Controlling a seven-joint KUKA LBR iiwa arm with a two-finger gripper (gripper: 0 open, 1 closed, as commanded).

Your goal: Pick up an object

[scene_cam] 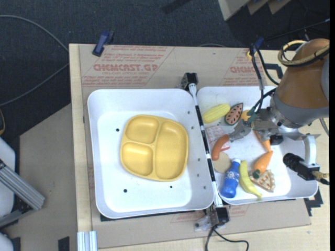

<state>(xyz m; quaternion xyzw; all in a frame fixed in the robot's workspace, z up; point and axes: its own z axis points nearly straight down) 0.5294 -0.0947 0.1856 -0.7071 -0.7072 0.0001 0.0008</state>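
Nearest the camera, in the right bin (293, 192), lie a blue bottle (230, 179) with a white cap, a glossy yellow banana (248, 179), a triangular pizza slice (266, 181) and a tapered orange carrot (261, 161), all smooth toy-like pieces. Further in, the gripper (250, 125) hangs over this bin just beside a red sausage (219, 146), but whether it is parted or closed on anything cannot be made out. Beyond sit a knobbly corn cob (215, 112) and a watermelon slice (234, 113), the left bin (104, 156) bears a yellow three-part plate (154, 147), and the brown board (125, 67) behind reads "CHEMCAST GP" in red.
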